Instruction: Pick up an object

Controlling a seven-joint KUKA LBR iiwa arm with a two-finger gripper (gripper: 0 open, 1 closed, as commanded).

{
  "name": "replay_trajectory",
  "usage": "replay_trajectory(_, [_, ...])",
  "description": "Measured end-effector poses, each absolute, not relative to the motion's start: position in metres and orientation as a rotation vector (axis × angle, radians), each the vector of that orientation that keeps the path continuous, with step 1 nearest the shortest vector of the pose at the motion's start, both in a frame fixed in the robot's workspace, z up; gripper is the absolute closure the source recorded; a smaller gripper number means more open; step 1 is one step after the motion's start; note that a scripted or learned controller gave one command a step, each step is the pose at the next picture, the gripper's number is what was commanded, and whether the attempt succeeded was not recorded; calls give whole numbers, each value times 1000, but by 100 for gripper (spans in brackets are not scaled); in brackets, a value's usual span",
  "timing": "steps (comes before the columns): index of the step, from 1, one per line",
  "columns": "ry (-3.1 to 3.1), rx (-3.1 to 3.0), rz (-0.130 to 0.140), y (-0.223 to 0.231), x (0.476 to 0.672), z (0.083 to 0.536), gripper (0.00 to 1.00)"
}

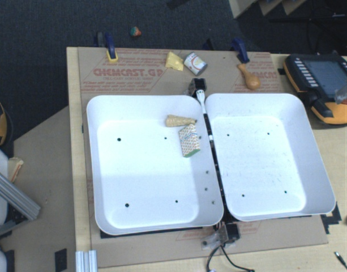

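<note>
the desk (133,75) spreads wide under the camera, a brown board with red lettering along its far edge. on it sit two shallow white bins, side by side and touching along the middle seam. the left bin (105,169) carries the goods; the right bin (309,152) shows bare white floor with a few dark dots.

off to the far right, a black and orange handheld pendant (323,84) rests past the right bin's far corner.

in the left bin, up near its far right corner, lies a patterned packet (189,140), green and white, tilted slightly. just behind it, touching or nearly so, a tan cone-shaped piece (179,120) lies on its side.

beyond the bins on the bare board: a yellow wedge (174,62), a small white and brown box (195,63) right beside it, and a wooden pear-shaped knob (249,78) further right. blue clamps (110,45) grip the far edge.

the jaws: cannot tell their state.
</note>
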State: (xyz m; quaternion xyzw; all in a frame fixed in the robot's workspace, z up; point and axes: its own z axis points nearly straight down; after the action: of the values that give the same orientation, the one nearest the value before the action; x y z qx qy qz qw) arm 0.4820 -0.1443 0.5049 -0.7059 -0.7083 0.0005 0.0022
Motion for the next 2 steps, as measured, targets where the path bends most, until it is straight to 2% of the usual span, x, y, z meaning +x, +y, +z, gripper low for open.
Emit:
replay_trajectory(1, [-2229,-2225,-4,-143,515,537,0])
replay_trajectory(2, [-2227,-2212,-1,-71,478,536,0])
